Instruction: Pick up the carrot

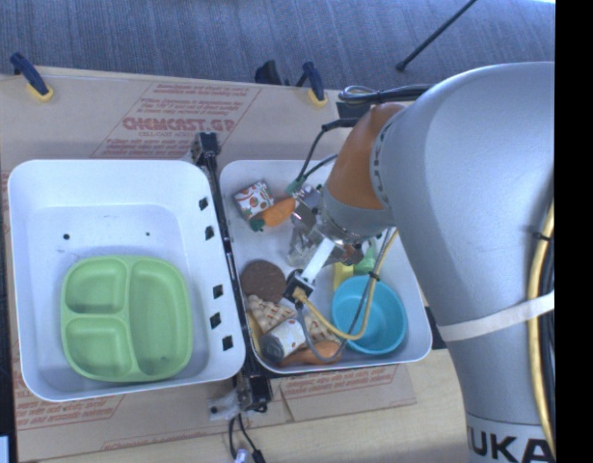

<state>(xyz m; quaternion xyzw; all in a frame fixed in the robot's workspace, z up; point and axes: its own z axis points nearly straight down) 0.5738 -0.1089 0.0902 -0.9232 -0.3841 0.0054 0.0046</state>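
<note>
We see two shallow white plastic bins side by side on a brown printed cardboard sheet [180, 114]. The left bin [45, 191] holds a glossy lime-green divided plate [128, 318] with three rounded compartments. The right bin [240, 177] is crowded: the carrot [274, 212], a short orange taper with a green tip, lies in its far part, just beside a small printed carton [251, 199]. Nearer us sit a flat dark-brown round cookie [263, 280], a tan waffle-textured piece [264, 313], a small labelled can [285, 338] and a smooth sky-blue bowl [369, 316]. The smooth grey arm [470, 210] with its orange band reaches in from the right, and its metal gripper [304, 228] hangs just right of the carrot; we cannot tell how its jaws stand.
</note>
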